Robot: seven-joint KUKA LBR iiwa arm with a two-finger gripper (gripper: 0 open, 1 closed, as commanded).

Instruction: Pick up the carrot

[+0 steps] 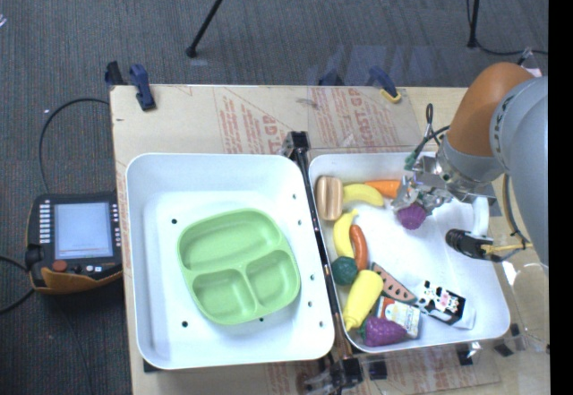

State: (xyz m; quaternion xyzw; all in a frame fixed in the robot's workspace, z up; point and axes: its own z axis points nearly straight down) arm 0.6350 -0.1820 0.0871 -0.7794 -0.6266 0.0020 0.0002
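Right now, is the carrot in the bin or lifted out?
In the bin. The carrot lies on the right bin's floor beside a banana.

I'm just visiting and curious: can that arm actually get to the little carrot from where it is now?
Probably yes. The carrot lies uncovered near the right bin's far wall, and the end effector hovers just beside it. A yellow banana touches its left end and a purple vegetable crowds nearby.
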